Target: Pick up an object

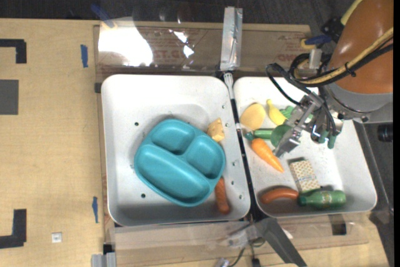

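Observation:
My gripper (292, 133) hangs low over the middle of the right bin (362, 162). It is just above a green toy vegetable (267, 132) and the top of an orange carrot (267, 155). A yellow round fruit (253, 115) and a small yellow banana (275, 113) lie just to its left. Nearer the front of that bin are a patterned cracker box (303, 174), a red-brown sausage-like piece (278, 195) and a green bottle (322, 198). I see nothing lifted off the bin floor.
The left bin (119, 134) holds a teal divided plate (180, 161), a pale yellow piece (216, 129) at its right rim and an orange sausage (222, 195) by the divider wall (240, 153). Cables (300, 75) and the arm (369, 47) cover the right bin's far corner.

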Robot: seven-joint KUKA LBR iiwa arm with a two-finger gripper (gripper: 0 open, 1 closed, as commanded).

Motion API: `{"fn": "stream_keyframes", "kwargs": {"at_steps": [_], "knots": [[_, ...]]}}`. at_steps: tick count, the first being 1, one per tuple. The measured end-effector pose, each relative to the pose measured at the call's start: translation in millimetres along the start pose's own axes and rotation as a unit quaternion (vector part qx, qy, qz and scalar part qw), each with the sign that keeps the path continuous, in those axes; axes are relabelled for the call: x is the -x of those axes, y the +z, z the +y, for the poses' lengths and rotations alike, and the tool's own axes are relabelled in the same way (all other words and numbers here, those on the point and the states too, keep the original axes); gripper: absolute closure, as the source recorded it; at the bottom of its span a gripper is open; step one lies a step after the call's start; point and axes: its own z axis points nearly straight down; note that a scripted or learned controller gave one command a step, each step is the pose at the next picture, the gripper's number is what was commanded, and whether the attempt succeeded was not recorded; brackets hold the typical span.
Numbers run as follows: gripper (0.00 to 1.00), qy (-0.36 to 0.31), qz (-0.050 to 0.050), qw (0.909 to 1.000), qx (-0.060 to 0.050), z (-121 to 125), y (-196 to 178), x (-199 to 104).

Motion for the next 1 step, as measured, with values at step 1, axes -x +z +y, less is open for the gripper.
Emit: {"fn": "stream_keyframes", "kwargs": {"at_steps": [1], "knots": [[1.0, 0.12, 0.003, 0.9928, -0.002, 39.8, 26.4, -25.8]]}}
